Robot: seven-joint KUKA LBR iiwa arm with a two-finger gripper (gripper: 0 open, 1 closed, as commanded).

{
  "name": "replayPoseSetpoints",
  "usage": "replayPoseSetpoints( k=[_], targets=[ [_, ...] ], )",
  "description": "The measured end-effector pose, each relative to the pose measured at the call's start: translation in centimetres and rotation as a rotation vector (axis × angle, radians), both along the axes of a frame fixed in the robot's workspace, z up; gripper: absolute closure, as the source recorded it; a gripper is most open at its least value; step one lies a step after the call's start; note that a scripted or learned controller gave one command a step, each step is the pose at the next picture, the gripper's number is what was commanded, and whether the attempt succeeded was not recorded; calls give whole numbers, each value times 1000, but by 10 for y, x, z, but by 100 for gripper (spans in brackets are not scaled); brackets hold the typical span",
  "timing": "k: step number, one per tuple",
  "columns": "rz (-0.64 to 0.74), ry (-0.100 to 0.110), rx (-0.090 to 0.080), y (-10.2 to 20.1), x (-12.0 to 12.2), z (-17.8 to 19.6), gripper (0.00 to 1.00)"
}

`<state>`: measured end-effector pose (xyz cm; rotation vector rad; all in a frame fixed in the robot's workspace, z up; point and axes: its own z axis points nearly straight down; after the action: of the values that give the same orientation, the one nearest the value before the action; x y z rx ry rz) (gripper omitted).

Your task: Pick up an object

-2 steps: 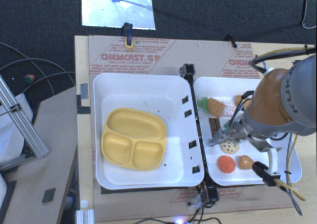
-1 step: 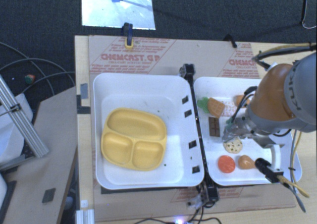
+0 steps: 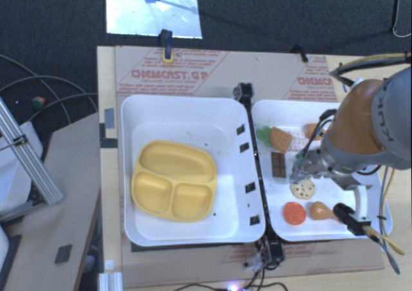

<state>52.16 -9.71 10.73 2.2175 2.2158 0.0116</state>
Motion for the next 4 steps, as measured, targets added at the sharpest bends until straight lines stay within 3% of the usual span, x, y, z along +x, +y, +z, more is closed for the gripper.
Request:
replayPoseSetpoints(
  k=[2,3,4],
  targets=[
    [0,-5,1,0,2,21,100],
    [0,-5,1,0,2,20,0],
    [11,0,0,50,51,81,0]
  ],
)
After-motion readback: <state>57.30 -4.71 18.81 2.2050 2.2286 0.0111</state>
